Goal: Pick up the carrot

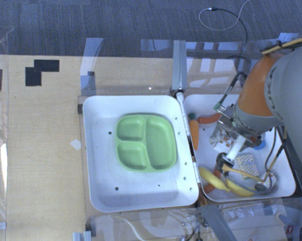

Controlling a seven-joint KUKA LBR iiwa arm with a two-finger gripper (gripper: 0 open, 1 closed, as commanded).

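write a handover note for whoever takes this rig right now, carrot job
End effector: over the middle of the right bin; the carrot is not in it.
Carrot: lying along the right bin's left wall, left of the end effector and apart from it.
Also there: bananas at the near side; green plate in the left bin.
Done: nothing, carrot not lifted.
Left: move to the carrot, grasp, lift.
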